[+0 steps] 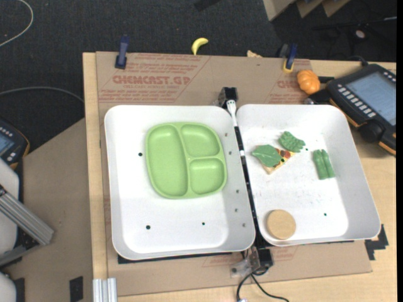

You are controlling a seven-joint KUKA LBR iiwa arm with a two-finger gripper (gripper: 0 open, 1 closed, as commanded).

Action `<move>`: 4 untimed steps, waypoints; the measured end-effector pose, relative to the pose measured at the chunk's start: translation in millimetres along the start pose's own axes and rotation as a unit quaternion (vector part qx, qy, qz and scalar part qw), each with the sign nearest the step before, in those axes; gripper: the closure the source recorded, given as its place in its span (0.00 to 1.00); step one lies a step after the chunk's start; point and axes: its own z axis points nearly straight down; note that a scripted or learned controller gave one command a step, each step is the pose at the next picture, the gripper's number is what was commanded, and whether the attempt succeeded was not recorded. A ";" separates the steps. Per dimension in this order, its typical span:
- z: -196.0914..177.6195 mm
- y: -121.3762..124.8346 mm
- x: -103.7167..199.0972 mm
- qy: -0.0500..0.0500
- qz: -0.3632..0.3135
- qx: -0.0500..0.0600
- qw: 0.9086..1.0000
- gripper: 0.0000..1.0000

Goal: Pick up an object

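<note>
The right bin (352, 168) holds a toy pizza slice with green toppings (276, 153), a small green bean-like piece (323, 163) to its right, and a round tan disc (281, 224) near the front edge. A green divided plate (186, 160) lies in the left bin (126, 187).
A teach pendant (368, 99) rests at the bench's far right, with a small orange object (308, 81) beside it. A yellow banana-shaped toy (199, 44) and two blue clamps (121, 53) sit along the back edge of the board. Cables trail off the front.
</note>
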 end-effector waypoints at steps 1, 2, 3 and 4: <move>112.7 -3.2 113.2 0.006 -0.011 0.011 1.000 1.00; 108.7 -3.9 201.8 0.005 -0.012 0.006 1.000 1.00; 133.5 -3.7 165.2 0.004 -0.005 0.007 1.000 1.00; 72.8 -3.9 253.8 0.006 -0.012 0.001 1.000 1.00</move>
